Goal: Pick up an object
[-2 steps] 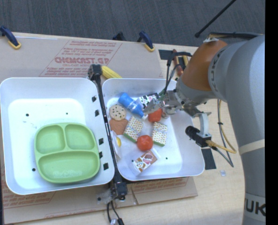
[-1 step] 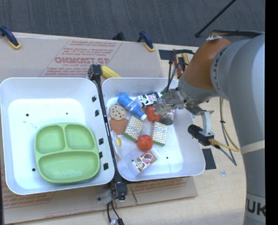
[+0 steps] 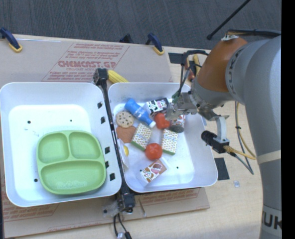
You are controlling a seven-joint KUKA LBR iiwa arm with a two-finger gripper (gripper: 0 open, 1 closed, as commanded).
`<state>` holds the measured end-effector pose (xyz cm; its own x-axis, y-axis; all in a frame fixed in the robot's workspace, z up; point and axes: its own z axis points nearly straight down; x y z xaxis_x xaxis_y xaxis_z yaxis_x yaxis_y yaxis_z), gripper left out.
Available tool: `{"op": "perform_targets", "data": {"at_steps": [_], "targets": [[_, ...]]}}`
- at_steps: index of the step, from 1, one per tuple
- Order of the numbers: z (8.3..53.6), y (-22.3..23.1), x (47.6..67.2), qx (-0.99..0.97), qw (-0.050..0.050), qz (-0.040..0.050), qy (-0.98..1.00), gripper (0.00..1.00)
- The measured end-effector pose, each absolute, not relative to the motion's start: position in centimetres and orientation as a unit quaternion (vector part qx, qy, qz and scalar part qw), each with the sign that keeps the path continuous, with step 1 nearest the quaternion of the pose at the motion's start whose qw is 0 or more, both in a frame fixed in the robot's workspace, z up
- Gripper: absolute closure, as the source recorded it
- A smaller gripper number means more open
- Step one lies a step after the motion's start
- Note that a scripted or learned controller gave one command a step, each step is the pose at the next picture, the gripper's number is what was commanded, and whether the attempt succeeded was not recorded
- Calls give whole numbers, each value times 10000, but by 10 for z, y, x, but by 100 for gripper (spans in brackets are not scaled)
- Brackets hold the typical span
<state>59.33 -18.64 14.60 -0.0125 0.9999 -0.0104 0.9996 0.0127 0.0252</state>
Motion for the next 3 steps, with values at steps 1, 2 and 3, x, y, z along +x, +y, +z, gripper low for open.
{"op": "perform_targets", "data": {"at_steps": [1, 2, 3], "targets": [[156, -186, 594, 7020, 127, 54, 7121, 100], [156, -186, 594, 7019, 126, 52, 7121, 0], [97, -160, 531, 7046, 50, 14, 7095, 0]]}}
